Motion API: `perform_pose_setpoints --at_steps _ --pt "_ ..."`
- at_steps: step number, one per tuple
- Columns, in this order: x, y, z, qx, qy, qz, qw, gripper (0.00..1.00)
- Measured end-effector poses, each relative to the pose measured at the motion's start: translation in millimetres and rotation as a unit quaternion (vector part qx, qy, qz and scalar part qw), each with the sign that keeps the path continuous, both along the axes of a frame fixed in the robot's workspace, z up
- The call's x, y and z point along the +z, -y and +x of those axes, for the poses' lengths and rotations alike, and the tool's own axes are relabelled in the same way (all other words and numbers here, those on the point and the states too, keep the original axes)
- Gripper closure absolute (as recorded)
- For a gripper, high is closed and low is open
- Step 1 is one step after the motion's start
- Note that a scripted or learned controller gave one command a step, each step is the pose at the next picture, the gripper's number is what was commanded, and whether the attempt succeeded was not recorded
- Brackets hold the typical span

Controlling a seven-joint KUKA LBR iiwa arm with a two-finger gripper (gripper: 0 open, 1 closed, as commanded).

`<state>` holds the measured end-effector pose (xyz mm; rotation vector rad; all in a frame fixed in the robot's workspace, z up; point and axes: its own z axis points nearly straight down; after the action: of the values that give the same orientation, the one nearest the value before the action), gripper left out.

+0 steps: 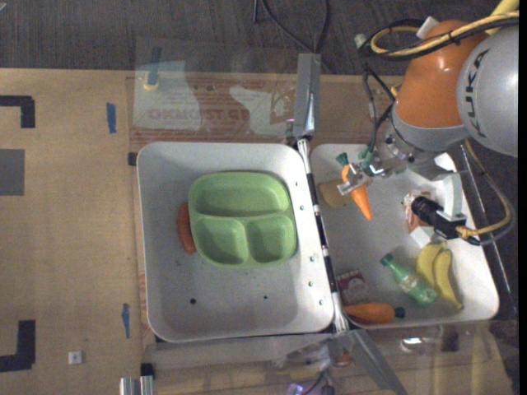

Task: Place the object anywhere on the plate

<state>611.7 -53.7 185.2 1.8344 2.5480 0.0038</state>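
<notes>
The green three-compartment plate (pixel 243 218) lies in the left bin (pixel 165 286) with nothing on it. Over the upper left of the right bin (pixel 478 303), my gripper (pixel 356 177) is shut across a small toy carrot (pixel 363 203). The carrot's green top points up-left and its orange tip points down-right. It sits just right of the divider between the bins, about a plate's width from the plate's right rim. I cannot tell whether the carrot is lifted clear of the bin floor.
A red-orange sausage-shaped piece (pixel 185 228) lies against the plate's left edge. The right bin holds a tan block (pixel 331 193), a green bottle (pixel 408 281), bananas (pixel 440 271), a second carrot (pixel 373 312), a red-and-white packet (pixel 352 285) and a small orange-white item (pixel 409 211).
</notes>
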Motion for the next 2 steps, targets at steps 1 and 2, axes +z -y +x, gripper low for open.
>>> perform_pose_setpoints --at_steps 1,2 --pt "0 -10 -12 -0.028 -0.002 0.0003 0.9996 1.0" --pt "0 -74 -22 0.006 -0.002 0.0001 1.0 1.0"
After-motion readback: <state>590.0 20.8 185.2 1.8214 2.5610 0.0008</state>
